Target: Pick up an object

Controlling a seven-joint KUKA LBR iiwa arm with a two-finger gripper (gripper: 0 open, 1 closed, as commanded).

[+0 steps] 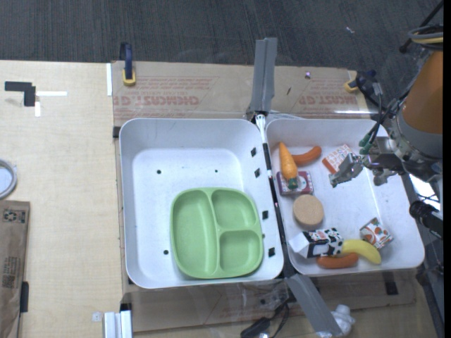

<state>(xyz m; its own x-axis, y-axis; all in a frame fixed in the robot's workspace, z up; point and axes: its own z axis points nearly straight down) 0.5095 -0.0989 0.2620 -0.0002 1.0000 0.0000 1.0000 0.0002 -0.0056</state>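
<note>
The right bin (394, 210) holds several items. A carrot (287, 160) and an orange sausage (307, 154) lie at its back left, with a red and white packet (336, 158) beside them. Further forward are a small box (294, 183) and a round tan disc (308, 210). A black and white box (323, 242), a banana (364, 251), a red sausage (337, 261) and a small carton (375, 234) lie along the front. My gripper (363, 174) hangs open over the bin's right middle, just right of the packet, with nothing between its fingers.
The left bin (141, 189) holds a green divided plate (217, 232). A grey divider post (264, 76) stands behind the bins' shared wall. The arm and its cables (423, 111) take up the right edge. A roll of tape (4, 180) lies at far left.
</note>
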